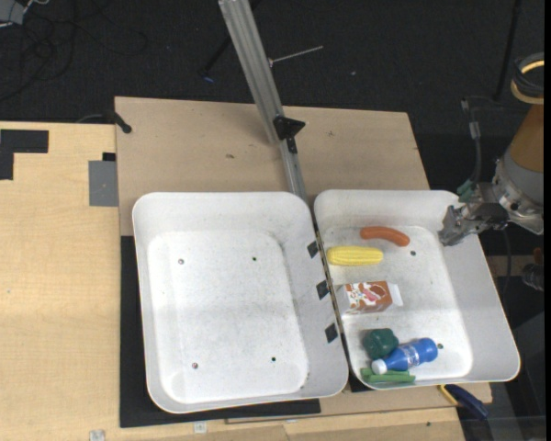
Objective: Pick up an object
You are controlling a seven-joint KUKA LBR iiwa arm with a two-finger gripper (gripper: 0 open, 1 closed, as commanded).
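**Gripper at far right rim, five items in right bin**

Hanging over the far right edge of the right bin (452, 294): gripper (458, 221), on the grey arm (523, 168) reaching in from the right. Whether open or closed, impossible to tell at this size. Nothing visibly held.

Lying in the right bin, all toward its left side:
- farthest, an orange-red sausage (385, 236), near the gripper but apart from it;
- just nearer, a yellow corn cob (354, 256), lengthwise left to right;
- at mid-bin, a flat red-and-white packet (369, 296);
- at the near end, a dark green lump (380, 343), touching a blue bottle (411, 355) with a white cap, on its side.

Sitting alongside on the left, rims touching: left bin (222, 294). Slanting away beyond both bins: an aluminium rail (257, 72).
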